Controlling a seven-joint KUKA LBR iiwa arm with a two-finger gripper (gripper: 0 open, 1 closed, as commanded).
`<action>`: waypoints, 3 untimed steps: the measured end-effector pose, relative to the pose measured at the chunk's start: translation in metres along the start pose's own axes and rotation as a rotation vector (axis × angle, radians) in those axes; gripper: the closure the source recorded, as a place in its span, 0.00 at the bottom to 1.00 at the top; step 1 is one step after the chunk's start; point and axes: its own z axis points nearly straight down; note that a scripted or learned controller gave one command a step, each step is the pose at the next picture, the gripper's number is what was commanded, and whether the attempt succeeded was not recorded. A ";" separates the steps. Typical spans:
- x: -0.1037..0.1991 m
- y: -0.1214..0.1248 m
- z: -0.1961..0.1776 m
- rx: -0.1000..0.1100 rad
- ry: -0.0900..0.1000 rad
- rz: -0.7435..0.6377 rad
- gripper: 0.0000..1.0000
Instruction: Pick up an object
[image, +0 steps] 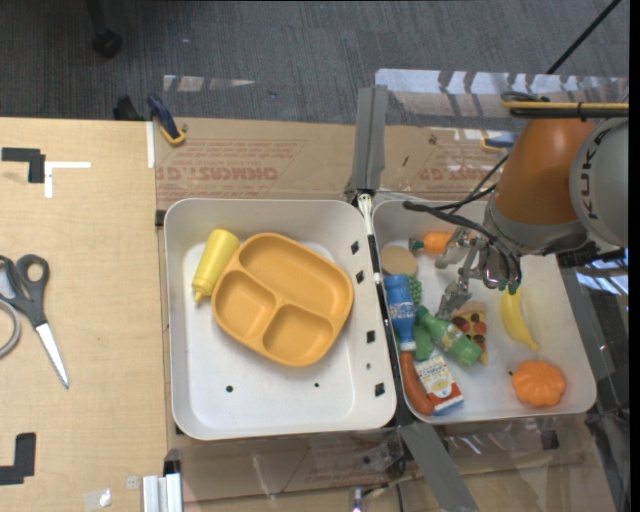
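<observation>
My gripper (472, 282) hangs over the middle of the right bin (570, 330), open, with nothing between its fingers. Just below it lie a green toy (446, 340) and a small pizza-slice toy (471, 326). To its left stands a blue bottle (400, 302), with a tan round piece (398, 261) above that. A yellow banana (516, 320) lies to its right and an orange pumpkin (540, 384) at the front right. A small orange item (436, 242) sits at the back, partly hidden by the wrist. A juice carton (439, 381) rests on a red sausage (413, 388) at the front.
The left bin (200, 390) holds an orange divided plate (283, 297) and a yellow bottle (213, 262). A divider wall (378, 300) separates the bins. Scissors (35, 312) lie on the wooden bench at far left. Cables run from the arm's orange band (535, 170) across the right bin's back.
</observation>
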 end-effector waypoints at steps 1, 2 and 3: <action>0.048 -0.044 0.001 0.001 0.003 -0.021 0.00; 0.046 -0.043 -0.009 0.001 0.000 -0.023 1.00; 0.101 -0.032 -0.008 0.002 -0.018 -0.073 1.00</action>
